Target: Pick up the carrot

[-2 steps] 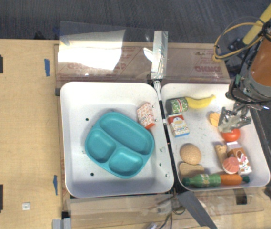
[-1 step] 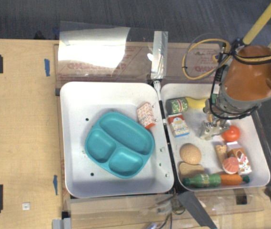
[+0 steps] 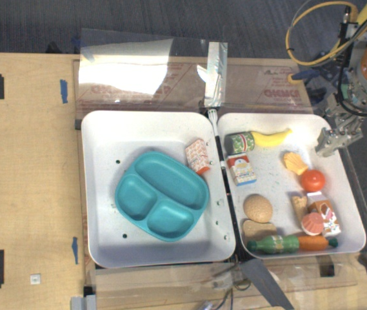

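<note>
The carrot [image 3: 313,243] is a short orange piece lying along the front wall of the right bin [image 3: 354,192], just right of a green bottle [image 3: 272,243]. My gripper [image 3: 335,138] hangs over the bin's far right corner, well behind the carrot and apart from it. A tomato, a pink round toy and a small box lie between the gripper and the carrot. Nothing shows in the gripper.
The right bin also holds a banana [image 3: 271,137], a green can [image 3: 238,142], a red carton [image 3: 241,170], a tan bun [image 3: 258,207], a tomato [image 3: 313,180] and a pink round toy [image 3: 312,223]. In the left bin [image 3: 99,173] sit a teal divided plate [image 3: 162,194] and a small carton [image 3: 197,155].
</note>
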Robot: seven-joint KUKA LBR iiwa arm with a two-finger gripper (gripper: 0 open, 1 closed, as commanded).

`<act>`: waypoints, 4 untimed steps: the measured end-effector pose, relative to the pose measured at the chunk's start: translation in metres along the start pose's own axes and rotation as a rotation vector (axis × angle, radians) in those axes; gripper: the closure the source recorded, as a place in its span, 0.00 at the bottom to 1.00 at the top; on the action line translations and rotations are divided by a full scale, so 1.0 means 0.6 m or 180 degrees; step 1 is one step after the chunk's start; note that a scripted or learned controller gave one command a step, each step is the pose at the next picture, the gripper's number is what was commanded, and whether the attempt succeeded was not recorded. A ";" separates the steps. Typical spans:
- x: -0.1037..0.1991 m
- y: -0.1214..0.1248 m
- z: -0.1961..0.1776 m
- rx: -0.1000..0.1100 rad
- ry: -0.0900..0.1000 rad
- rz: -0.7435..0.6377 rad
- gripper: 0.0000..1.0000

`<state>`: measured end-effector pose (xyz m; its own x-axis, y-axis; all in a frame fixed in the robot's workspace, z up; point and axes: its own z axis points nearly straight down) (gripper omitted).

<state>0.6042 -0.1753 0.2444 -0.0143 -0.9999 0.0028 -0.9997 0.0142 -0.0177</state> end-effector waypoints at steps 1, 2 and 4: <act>0.056 -0.053 0.057 -0.0035 -0.0026 -0.0728 1.00; 0.062 0.014 0.016 -0.0050 -0.0035 -0.1652 1.00; 0.053 0.040 0.025 -0.0032 -0.0042 -0.3123 1.00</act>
<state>0.5799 -0.2069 0.2292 0.8231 -0.5679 0.0006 -0.5679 -0.8231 -0.0049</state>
